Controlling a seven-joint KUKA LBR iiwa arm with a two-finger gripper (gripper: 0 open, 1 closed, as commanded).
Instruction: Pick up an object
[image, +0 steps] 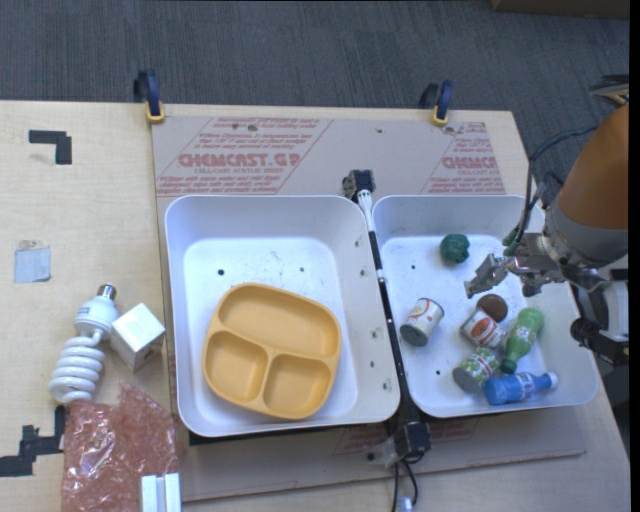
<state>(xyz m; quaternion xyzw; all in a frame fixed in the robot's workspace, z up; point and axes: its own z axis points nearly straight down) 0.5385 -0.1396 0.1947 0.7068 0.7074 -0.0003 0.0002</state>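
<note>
The right bin (400, 225) holds several small items. A dark green ball (455, 248) lies near its back. A small white can (422, 322) lies on its side near the left wall. At the right, clustered together, are a brown rounded piece (492, 305), a red and white can (483, 328), a green bottle (523, 336), a grey-green can (476, 368) and a blue bottle (520, 385). My gripper (506, 274) hovers just above the brown piece, open, with nothing between its fingers.
The left bin (190, 230) holds a yellow divided tray (270, 350). Left of the bins, on the bench, lie a spiral light bulb (82, 352), a white cube (138, 333) and crumpled pink wrap (115, 450). Cables run by the arm at the right.
</note>
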